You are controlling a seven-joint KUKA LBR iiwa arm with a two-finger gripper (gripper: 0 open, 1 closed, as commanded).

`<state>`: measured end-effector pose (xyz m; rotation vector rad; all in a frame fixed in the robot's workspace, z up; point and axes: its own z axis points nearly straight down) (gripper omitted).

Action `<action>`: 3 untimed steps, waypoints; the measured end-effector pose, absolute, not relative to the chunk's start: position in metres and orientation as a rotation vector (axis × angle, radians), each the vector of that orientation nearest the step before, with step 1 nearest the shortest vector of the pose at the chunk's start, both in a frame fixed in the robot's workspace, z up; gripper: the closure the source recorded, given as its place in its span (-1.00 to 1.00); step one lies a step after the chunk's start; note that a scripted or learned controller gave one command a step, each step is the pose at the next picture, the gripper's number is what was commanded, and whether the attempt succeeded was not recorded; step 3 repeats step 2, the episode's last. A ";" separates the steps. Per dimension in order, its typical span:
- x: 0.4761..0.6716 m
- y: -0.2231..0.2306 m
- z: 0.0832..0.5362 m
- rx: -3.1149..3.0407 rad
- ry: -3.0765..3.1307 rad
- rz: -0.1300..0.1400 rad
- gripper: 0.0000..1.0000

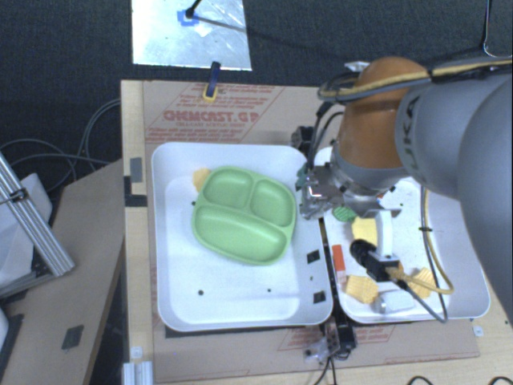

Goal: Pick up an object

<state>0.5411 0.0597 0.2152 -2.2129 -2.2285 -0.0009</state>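
Observation:
A green divided plate (244, 212) lies tilted in the left bin (232, 299), with a small yellow thing (200, 178) poking out from under its upper left edge. In the right bin (473, 295) lie a yellow block (365, 229), a small green piece (345, 212), a thin orange stick (338, 257) and a yellow textured piece (361, 289). My gripper (313, 200) hangs low over the wall between the two bins, just right of the plate's rim. The arm's grey and orange body hides the upper part of the right bin.
A pale grey piece (390, 301) rests near the right bin's front edge. Behind the bins there is a cardboard sheet (212, 115) and a shiny metal plate (191, 22). Left of the bench stands an aluminium frame (32, 223).

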 end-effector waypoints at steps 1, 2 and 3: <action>0.544 0.070 0.217 -2.215 -2.229 -0.003 1.00; 0.541 0.059 0.215 -2.221 -2.222 0.001 1.00; 0.541 0.059 0.215 -2.221 -2.222 0.001 1.00</action>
